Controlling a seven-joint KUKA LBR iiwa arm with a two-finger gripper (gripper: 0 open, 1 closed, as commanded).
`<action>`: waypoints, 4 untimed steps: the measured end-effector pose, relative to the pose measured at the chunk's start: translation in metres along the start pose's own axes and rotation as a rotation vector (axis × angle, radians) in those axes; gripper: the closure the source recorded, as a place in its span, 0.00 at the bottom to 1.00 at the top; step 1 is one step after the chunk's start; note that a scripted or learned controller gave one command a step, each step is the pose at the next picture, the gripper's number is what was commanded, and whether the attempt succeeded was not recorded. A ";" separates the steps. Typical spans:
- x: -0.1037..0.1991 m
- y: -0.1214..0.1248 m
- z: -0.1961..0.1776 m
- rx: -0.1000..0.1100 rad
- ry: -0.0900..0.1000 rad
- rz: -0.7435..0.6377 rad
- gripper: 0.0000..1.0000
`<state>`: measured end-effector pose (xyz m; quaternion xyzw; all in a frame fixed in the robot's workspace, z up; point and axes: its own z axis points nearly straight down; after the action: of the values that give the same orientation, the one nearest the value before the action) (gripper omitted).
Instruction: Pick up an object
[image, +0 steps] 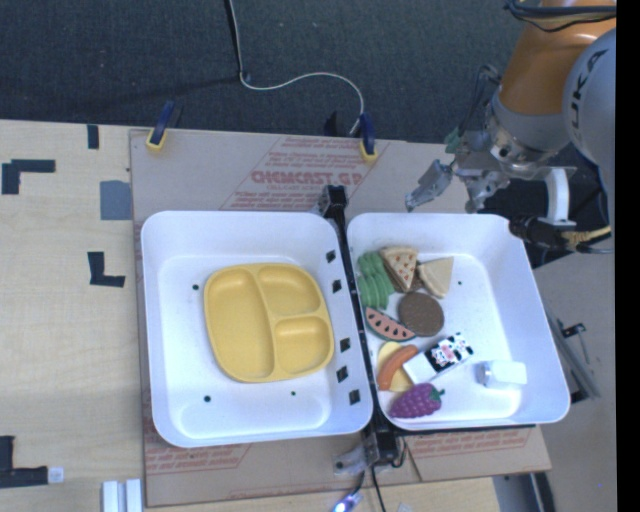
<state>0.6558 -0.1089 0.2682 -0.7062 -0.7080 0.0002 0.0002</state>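
- Hovering above the far edge of the right bin (520, 262), the tool (455, 190) hangs from the grey arm (560, 80); you see its two fingers spread apart with nothing between them.
- Your candidate objects lie in the right bin, clustered toward its left side: a green vegetable (374, 279), a waffle wedge (400, 267), a pale wedge (437, 275), a brown round disc (421, 313), a watermelon slice (388, 325), an orange carrot piece (393, 363), a black-and-white block (449, 352), purple grapes (416, 401) and a white block (501, 374).
- Note the yellow divided plate (268, 321) in the left bin (160, 300).
- Both bins rest on the cardboard-covered worktop (240, 170).
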 end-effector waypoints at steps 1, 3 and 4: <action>-0.045 -0.051 0.116 0.013 0.001 0.007 0.00; -0.036 -0.101 0.171 -0.003 -0.001 0.002 1.00; -0.036 -0.102 0.174 0.001 -0.001 0.002 0.00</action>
<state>0.5541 -0.1453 0.0948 -0.7071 -0.7071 0.0008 0.0004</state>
